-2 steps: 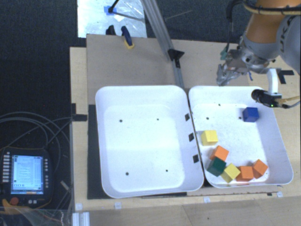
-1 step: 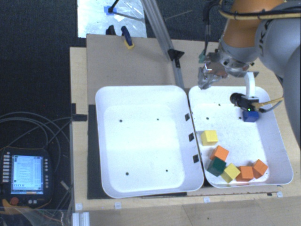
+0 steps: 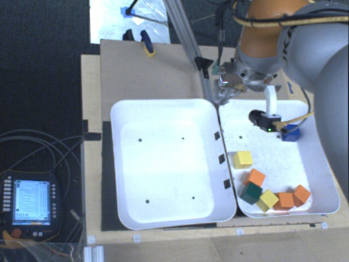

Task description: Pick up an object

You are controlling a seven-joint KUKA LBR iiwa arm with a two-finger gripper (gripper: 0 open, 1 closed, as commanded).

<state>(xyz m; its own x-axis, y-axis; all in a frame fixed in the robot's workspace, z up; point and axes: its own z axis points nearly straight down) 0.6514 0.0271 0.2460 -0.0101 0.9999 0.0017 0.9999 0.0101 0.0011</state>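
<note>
Several small blocks lie in the right bin (image 3: 322,173). A yellow block (image 3: 242,159) sits near the bin's middle left. Clustered at the front are an orange block (image 3: 255,177), a dark green block (image 3: 251,192), a second yellow block (image 3: 268,200) and two more orange blocks (image 3: 284,201) (image 3: 301,195). A blue block (image 3: 290,133) rests at the back right. My gripper (image 3: 222,93) hangs over the back end of the divider between the bins, well behind the blocks and apart from all of them.
The left bin (image 3: 125,146) stands beside the right one. A slanted metal pole (image 3: 182,26) rises behind the divider. Clamps (image 3: 143,41) lie on the board at the back. A teach pendant (image 3: 30,203) with cables sits off the bench at left.
</note>
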